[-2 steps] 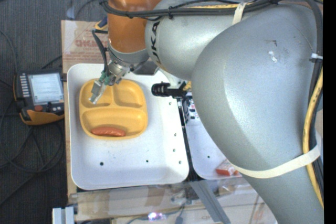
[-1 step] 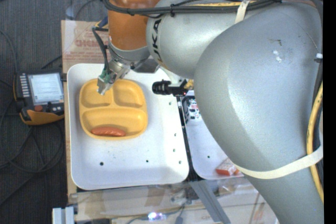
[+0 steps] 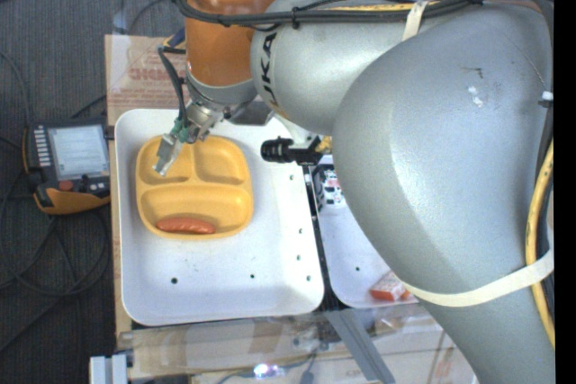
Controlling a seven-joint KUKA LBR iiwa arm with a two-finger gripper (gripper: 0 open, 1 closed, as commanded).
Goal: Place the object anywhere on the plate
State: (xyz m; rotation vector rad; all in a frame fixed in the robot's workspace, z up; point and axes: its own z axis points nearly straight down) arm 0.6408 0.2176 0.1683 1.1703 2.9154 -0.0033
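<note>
That huge grey arm [image 3: 432,130] blocks loads. Its gripper [image 3: 167,156] hangs low over the yellow plastic sectioned plate [image 3: 225,159]; can't tell its finger state. The flat red-orange object [image 3: 186,226] already lies in the plate's front compartment, so looks placed.

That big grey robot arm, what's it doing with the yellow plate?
The grey robot arm reaches in from the right, and its gripper is over the upper left section of the yellow divided plate. The plate sits in the left white bin. An orange-red object already lies in the plate's front section. Another small orange-red item lies in the right bin. Whether the gripper holds anything is not clear.
</note>
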